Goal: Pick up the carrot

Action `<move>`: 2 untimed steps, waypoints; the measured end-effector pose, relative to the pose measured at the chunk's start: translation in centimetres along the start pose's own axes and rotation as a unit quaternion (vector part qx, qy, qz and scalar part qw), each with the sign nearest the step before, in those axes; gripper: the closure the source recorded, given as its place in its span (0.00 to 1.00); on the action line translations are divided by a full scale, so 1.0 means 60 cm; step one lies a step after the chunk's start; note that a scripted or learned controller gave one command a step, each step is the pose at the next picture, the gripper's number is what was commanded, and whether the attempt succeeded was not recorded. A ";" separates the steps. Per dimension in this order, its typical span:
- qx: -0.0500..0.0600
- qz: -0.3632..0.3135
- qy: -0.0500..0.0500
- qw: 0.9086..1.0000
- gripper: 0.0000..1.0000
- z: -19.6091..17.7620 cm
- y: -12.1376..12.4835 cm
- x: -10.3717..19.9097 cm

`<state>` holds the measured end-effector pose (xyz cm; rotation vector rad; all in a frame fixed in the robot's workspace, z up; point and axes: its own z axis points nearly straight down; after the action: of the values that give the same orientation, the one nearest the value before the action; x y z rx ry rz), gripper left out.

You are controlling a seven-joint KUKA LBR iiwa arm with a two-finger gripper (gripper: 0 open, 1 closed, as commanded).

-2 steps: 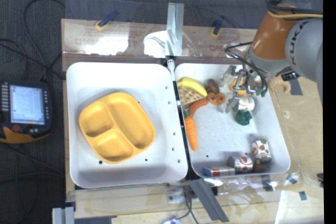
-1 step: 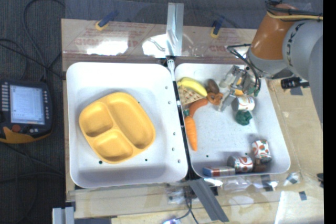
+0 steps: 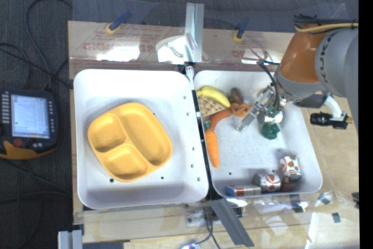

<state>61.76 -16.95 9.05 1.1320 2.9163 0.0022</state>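
The carrot [image 3: 212, 148] is orange and tapered. It lies in the right bin [image 3: 309, 148] against the left wall, thin end towards the near side. My gripper [image 3: 249, 118] hangs over the middle of that bin, up and to the right of the carrot and apart from it. Nothing is visibly held. The grey arm with its orange band [image 3: 300, 61] reaches in from the right.
A banana [image 3: 213, 95], a waffle piece [image 3: 207, 107], a curved orange-red item [image 3: 220, 118] and brown pieces [image 3: 236, 96] crowd the far left of the right bin. A green item [image 3: 270, 130] lies under the wrist. Cans [image 3: 280, 175] sit at the near right. The left bin holds a yellow divided plate [image 3: 129, 140].
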 end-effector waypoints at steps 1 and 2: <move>0.001 0.161 -0.001 0.987 0.00 -0.001 0.076 0.065; 0.001 0.160 -0.003 0.987 1.00 -0.019 0.077 0.063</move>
<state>62.06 -10.97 10.18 1.5824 2.6925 -0.0009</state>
